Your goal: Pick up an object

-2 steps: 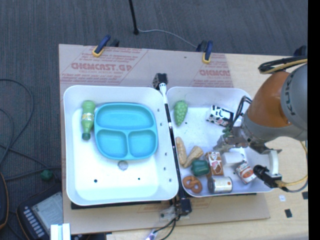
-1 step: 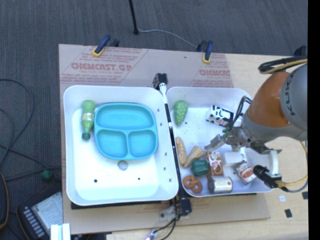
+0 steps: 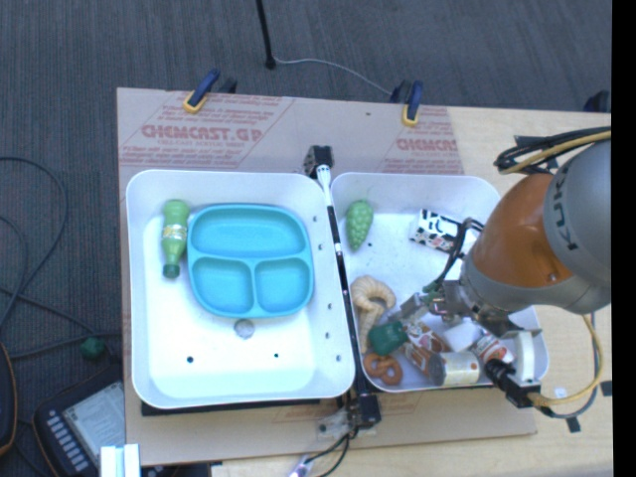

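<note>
My gripper (image 3: 419,308) hangs low over the front half of the right bin (image 3: 477,189), at the end of the grey arm with its orange band (image 3: 517,241). Just below and left of it lies a dark green toy (image 3: 386,338). A beige bagel-like ring (image 3: 372,295) sits to its left. A brown pretzel (image 3: 385,370) and a small can (image 3: 457,369) rest near the bin's front wall. Farther back are a light green knobbly fruit (image 3: 358,223) and a black-and-white cow toy (image 3: 435,230). The arm hides part of the right bin's right side.
The left bin (image 3: 149,296) holds a blue divided tray (image 3: 249,259), a green bottle (image 3: 175,237) along its left side and a small grey item (image 3: 243,328) in front of the tray. Two clamps (image 3: 203,88) (image 3: 411,102) grip the board's back edge.
</note>
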Robot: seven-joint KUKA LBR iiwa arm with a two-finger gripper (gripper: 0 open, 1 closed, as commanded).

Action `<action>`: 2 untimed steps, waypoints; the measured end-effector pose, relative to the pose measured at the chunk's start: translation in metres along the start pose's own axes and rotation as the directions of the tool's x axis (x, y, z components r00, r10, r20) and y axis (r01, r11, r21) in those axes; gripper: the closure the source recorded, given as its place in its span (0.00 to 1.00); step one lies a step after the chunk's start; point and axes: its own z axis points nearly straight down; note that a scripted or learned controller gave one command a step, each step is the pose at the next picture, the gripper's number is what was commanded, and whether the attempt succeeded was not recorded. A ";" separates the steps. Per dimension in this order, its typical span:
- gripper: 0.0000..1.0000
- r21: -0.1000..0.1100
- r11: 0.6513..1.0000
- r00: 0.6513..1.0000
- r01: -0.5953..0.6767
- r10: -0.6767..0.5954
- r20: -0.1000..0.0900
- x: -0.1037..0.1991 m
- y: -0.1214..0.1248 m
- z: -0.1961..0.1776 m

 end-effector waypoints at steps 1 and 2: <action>1.00 0.000 1.000 1.000 -0.001 0.001 -0.001 0.000 0.001 -0.010; 0.00 0.001 1.000 1.000 0.000 0.000 -0.001 0.000 0.001 -0.010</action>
